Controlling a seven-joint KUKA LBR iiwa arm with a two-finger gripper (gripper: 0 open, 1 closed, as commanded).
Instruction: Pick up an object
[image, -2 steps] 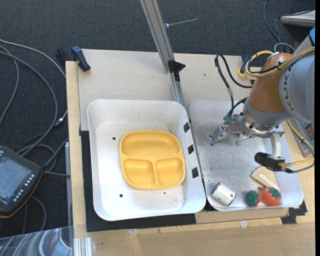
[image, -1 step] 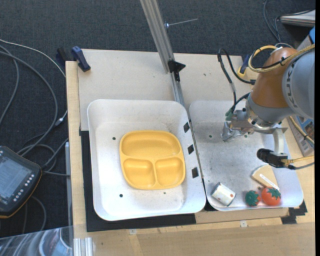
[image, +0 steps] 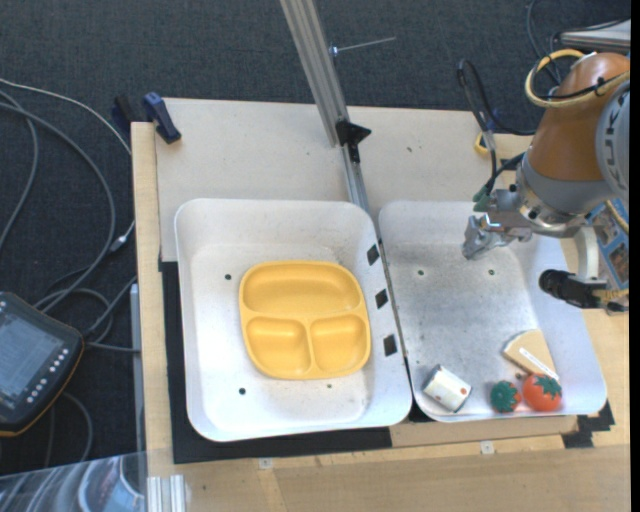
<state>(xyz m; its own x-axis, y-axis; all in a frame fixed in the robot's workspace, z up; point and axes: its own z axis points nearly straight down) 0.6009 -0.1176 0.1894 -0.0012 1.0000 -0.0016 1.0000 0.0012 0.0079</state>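
My gripper (image: 480, 243) hangs over the far part of the right bin (image: 450, 300), with nothing seen between its fingers. Along the bin's near edge lie a small white cup-like piece (image: 447, 387), a green toy vegetable (image: 504, 396), a red tomato toy (image: 542, 391) and a tan wedge (image: 530, 353). All of them are well away from the gripper, toward the front right corner. The left bin (image: 200, 300) holds a yellow divided plate (image: 304, 319).
A slanted metal pole (image: 325, 80) runs down to the gap between the bins. A blue clamp (image: 160, 115) sits at the bench's far left corner. Cables and a tablet (image: 30, 360) lie on the floor to the left.
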